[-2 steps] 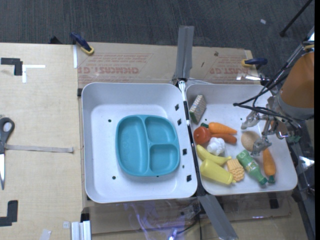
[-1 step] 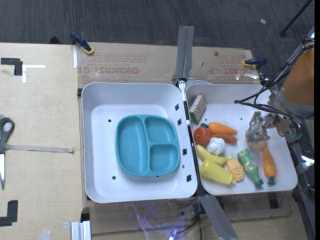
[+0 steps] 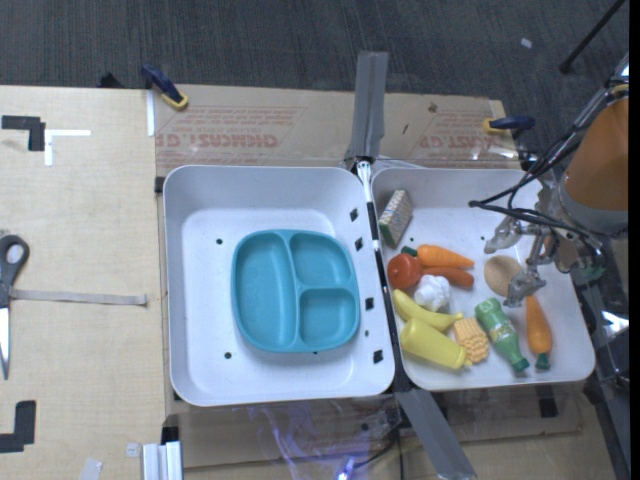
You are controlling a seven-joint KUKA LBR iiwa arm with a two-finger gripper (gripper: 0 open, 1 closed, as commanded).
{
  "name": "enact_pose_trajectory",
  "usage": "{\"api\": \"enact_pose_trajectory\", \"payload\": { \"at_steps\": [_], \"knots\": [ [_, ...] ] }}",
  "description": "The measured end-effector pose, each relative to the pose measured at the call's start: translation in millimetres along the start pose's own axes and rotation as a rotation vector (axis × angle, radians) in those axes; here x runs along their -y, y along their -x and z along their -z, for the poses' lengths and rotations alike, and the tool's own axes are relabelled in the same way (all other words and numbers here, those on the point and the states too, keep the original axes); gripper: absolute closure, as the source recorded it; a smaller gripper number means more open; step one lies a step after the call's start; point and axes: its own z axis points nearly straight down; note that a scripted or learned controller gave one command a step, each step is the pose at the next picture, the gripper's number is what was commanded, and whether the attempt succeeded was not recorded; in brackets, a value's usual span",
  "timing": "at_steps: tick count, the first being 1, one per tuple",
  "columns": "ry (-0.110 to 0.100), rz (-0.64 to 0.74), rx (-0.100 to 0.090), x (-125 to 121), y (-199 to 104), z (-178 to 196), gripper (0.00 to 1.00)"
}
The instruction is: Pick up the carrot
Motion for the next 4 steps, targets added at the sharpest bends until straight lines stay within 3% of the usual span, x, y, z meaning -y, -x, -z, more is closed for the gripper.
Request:
{"api": "enact_pose_trajectory", "payload": {
  "at_steps": [1, 2, 3, 4],
  "knots": [
    [0.0, 0.031, -0.001, 7, -26, -9, 0.0],
    [0.004, 0.038, 0.008, 2, -20, 4, 1.0],
    [0.004, 0.038, 0.008, 2, -20, 4, 0.0],
    [0.002, 0.039, 0.015, 2, -18, 15, 1.0]
  ]
}}
